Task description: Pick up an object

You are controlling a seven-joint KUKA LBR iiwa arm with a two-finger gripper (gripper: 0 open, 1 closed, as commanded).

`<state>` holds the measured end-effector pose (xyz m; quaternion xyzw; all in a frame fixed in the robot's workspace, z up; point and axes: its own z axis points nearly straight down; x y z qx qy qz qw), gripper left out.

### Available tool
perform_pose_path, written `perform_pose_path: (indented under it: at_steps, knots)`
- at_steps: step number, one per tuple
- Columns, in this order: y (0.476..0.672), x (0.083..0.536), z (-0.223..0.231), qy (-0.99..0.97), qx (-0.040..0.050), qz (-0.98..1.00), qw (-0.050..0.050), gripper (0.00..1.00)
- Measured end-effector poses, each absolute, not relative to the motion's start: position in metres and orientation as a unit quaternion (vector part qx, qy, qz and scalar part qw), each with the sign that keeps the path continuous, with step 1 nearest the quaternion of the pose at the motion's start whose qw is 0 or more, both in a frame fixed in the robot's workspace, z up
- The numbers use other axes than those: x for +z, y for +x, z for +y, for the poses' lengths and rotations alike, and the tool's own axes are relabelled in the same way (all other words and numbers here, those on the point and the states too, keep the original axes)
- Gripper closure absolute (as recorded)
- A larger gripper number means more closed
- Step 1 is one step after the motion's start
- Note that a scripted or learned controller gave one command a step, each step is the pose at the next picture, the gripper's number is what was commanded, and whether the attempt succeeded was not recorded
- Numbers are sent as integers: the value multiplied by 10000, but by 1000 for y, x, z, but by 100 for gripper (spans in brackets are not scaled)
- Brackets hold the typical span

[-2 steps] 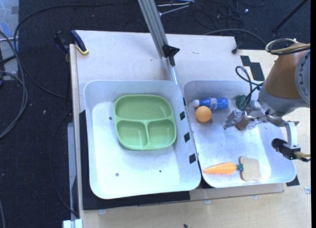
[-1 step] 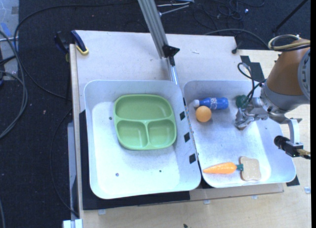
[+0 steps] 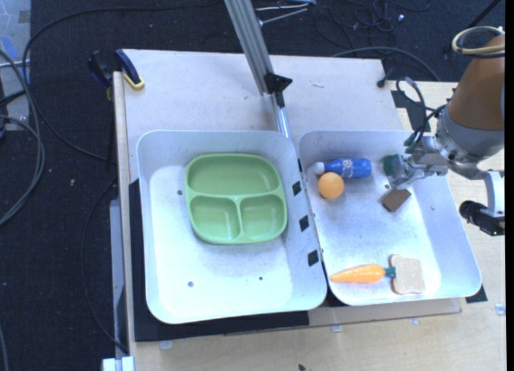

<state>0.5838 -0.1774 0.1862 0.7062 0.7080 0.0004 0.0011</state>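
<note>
Beneath jaws (image 3: 399, 178) — small brown block (image 3: 395, 199), angular

Green tray (image 3: 236, 198) in left bin (image 3: 161, 281); carrot (image 3: 358, 275), orange ball (image 3: 331, 186) in right bin (image 3: 450, 225).

A small brown block (image 3: 395, 199) sits tilted in the right bin (image 3: 450, 225), just below the gripper (image 3: 399, 172), near its back.

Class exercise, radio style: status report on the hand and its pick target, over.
Hand over right bin, upper part. Small brown block just beneath it, grasp unconfirmed. Blue bottle and orange ball close by.
</note>
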Motion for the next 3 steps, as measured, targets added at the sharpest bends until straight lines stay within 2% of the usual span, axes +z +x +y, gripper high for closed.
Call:
perform_pose_path:
  at_steps: [1, 3]
  knots:
    - [584, 207, -177, 7062, 6, 7080, 12, 100]
    - [575, 215, -75, 7060, -2, 7082, -4, 100]
